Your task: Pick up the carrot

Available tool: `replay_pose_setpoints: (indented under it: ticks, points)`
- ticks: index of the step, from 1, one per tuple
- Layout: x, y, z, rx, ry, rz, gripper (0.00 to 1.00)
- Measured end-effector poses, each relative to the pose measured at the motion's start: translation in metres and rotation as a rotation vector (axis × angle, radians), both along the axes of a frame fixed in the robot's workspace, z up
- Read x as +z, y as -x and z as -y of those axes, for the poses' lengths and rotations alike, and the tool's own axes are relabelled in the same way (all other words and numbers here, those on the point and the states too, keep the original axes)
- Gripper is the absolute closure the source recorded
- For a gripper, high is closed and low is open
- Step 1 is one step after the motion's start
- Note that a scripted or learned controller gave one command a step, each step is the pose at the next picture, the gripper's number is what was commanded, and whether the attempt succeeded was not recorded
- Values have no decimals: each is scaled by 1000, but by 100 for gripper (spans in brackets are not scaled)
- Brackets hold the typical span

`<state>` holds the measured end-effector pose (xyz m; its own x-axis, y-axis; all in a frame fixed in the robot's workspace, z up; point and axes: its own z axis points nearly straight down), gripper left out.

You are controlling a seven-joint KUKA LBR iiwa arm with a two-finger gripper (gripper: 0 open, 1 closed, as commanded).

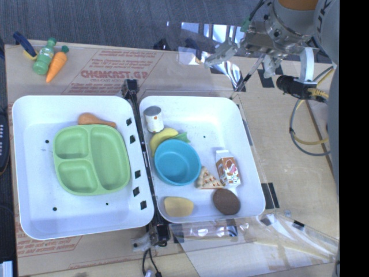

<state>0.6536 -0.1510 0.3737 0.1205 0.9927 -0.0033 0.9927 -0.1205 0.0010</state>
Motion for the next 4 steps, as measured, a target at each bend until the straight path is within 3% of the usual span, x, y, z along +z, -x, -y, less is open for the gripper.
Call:
replay_pose_setpoints:
  ticks: [1,2,3,4]
  points:
    - [67,-3,53,73,2,-1,0]
    - [33,-3,53,-260,-1,-10,0]
    - [32,9,41,-338,0,-11,0]
    - [28,35,43,-544,4,-13,0]
